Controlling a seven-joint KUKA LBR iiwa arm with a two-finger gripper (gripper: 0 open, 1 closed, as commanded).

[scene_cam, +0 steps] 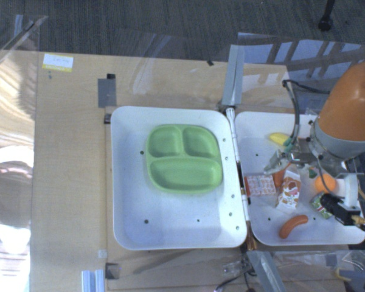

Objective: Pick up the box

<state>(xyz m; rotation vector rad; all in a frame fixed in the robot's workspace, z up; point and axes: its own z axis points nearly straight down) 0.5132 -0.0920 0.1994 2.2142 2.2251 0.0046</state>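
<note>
A flat red-and-white box (260,185) lies at the left side of the right bin (255,132), near the divider. Next to it, to the right, a small white carton with red print (290,192) stands tilted. My gripper (281,163) hangs low over the bin just above and between these two, on the grey arm with its orange band (353,102) coming in from the right. A small red-orange piece (279,179) shows right under the gripper; whether it is touched I cannot tell.
The right bin also bears a yellow item (280,139) at the back, an orange ball (325,183), a green item (319,204) and a brown sausage (293,225) at the front. A green divided plate (184,159) lies in the left bin (170,224).
</note>
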